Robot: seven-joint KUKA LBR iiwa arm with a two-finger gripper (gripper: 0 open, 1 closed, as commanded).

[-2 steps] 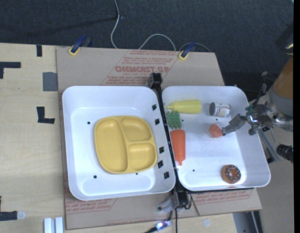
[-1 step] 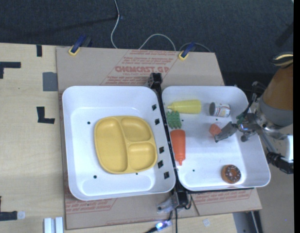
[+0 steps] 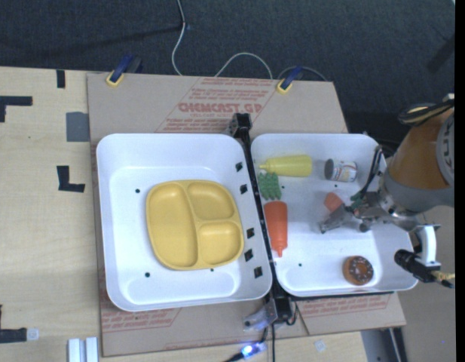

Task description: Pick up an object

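Note:
The right bin (image 3: 315,281) holds several small objects. An orange carrot (image 3: 276,227) with a green top lies along its left wall. A yellow corn-like piece (image 3: 288,165) lies at the back left, with a small grey can (image 3: 341,171) to its right. A brown doughnut (image 3: 358,270) rests near the front right corner. My gripper (image 3: 329,221) is low over the middle of this bin, reaching in from the right. A small red object (image 3: 334,200) sits just behind its tip, touching or nearly touching it.
The left bin (image 3: 119,172) carries a yellow divided plate (image 3: 193,223). Both bins rest on a cardboard sheet (image 3: 217,104) held by blue and yellow clamps. The grey arm with its orange band (image 3: 420,153) hangs over the right bin's right edge.

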